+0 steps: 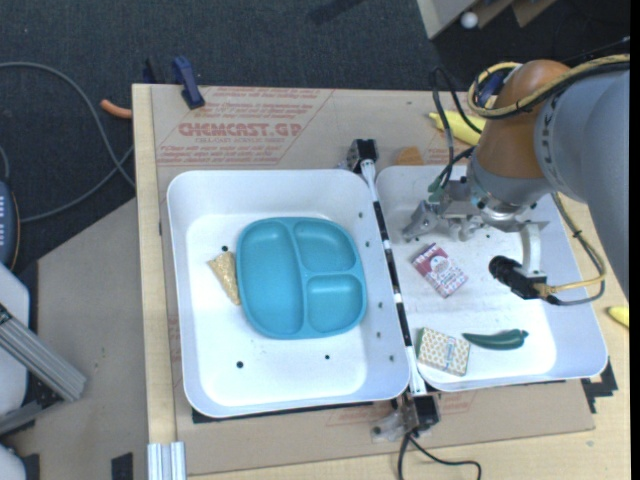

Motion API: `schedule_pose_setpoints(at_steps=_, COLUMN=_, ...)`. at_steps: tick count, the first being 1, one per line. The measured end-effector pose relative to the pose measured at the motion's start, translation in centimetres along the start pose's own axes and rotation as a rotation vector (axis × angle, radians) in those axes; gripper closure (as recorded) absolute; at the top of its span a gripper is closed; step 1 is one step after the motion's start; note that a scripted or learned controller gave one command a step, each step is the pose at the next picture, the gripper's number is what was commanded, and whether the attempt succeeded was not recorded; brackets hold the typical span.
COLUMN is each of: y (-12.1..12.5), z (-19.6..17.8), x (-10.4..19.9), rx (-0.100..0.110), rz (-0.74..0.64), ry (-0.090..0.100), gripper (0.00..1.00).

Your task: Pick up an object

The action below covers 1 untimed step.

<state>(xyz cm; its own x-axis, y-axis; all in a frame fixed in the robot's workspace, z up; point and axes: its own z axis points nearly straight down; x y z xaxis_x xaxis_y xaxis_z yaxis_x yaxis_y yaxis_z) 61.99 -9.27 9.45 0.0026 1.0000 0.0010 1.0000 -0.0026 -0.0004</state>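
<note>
Here, gripper (440,218) just above the small red-and-white packet (440,269), grip state unclear.

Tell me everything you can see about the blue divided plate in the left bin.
The blue plate is a teal, plastic-looking tray with rounded corners and three compartments: one long section on its left, two smaller on its right. It lies flat, right side up, near the middle of the left bin, turned slightly askew. A tan sponge-like piece pokes out at its left edge, touching it.
</note>
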Motion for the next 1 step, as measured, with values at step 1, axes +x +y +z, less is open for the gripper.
schedule_pose_setpoints(at_steps=1, y=-4.29, z=1.04, x=0.02, rx=0.002, rz=-0.002, ry=0.0, gripper=0.0)
